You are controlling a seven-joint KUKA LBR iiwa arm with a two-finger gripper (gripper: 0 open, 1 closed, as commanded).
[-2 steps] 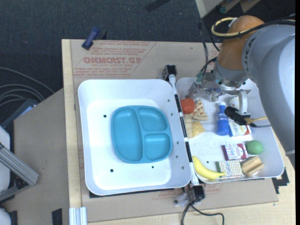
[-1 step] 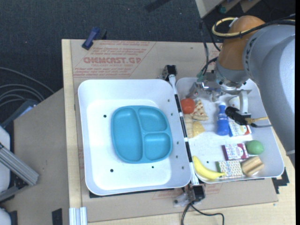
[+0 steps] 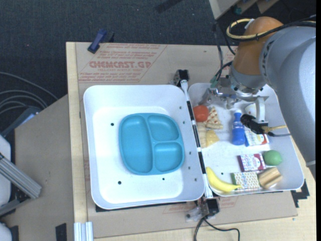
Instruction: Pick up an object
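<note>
The arm (image 3: 281,54) reaches in over the far end of the right bin (image 3: 293,179), and its gripper (image 3: 228,95) hangs low above the bin's back left corner, close to a small red tomato-like piece (image 3: 201,113) and a pizza-slice toy (image 3: 213,117). Whether the jaws stand wide or narrow cannot be told, as the wrist housing covers them, and nothing can be seen held in them. The step in hand looks like the approach: the tool is positioned over the clutter but no object has been lifted.

All candidates lie in the right bin: a blue bottle (image 3: 238,130) near the middle, a pale yellow piece (image 3: 211,138) just left of it, a purple-and-white carton (image 3: 251,161), a green round fruit (image 3: 273,157), a banana (image 3: 220,182) along the near edge, a patterned box (image 3: 246,180) and a bread-like roll (image 3: 269,176). The left bin (image 3: 95,149) holds a blue divided plate (image 3: 150,143), well apart from the gripper.

The next move probably calls for a straight descent onto the nearest piece, the tomato or the pizza slice, with the bin wall close by on the left leaving little room.

The cardboard (image 3: 120,64) under the bins carries red print reading roughly "CHEMCAST G.P."; the smaller lines beneath and the carton labels are too small to read.
</note>
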